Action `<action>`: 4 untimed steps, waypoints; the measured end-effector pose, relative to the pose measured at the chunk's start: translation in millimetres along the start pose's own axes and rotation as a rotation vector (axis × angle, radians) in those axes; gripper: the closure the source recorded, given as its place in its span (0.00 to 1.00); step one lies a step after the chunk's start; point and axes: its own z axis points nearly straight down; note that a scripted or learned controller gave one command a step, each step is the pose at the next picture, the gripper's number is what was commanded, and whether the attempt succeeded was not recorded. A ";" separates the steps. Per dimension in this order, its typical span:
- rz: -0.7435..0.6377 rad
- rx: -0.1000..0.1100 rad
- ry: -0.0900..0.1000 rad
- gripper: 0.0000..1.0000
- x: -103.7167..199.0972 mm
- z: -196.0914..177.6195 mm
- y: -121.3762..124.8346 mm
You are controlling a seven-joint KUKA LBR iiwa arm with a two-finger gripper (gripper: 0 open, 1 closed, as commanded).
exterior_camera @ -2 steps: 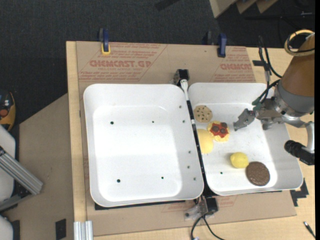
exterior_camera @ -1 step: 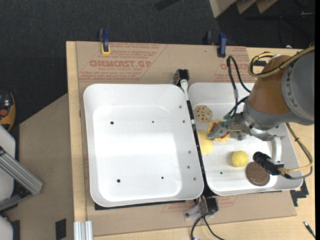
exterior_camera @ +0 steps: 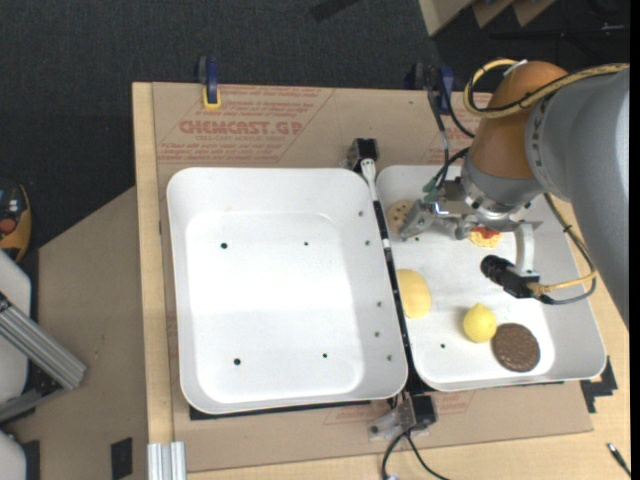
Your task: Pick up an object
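Note:
My gripper [exterior_camera: 472, 220] hangs low over the back of the right bin [exterior_camera: 570, 353], pointing down. A small red and yellow thing [exterior_camera: 487, 235] peeks out just under it; whether it is gripped I cannot tell. A pale yellow lump [exterior_camera: 413, 293] lies against the bin's left wall. Near the front sit a yellow lemon-like ball [exterior_camera: 480, 323] and, beside it, a brown round disc [exterior_camera: 516, 347]. A small tan speckled piece [exterior_camera: 399, 211] lies at the bin's back left corner, left of the gripper.
The left bin [exterior_camera: 190, 268] stands beside the right one, their rims touching along the middle. Both rest on a brown board [exterior_camera: 250, 118] held by clamps at the back. The grey arm [exterior_camera: 580, 128] covers the right bin's back right part.

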 end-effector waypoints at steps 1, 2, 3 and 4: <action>0.002 0.000 -0.001 0.00 -4.0 0.2 42.9; 0.014 0.010 -0.001 0.00 -76.8 -49.9 -48.6; 0.001 0.000 -0.002 0.00 -60.6 0.7 26.0; 0.006 -0.002 -0.001 0.00 -32.9 -4.3 -18.2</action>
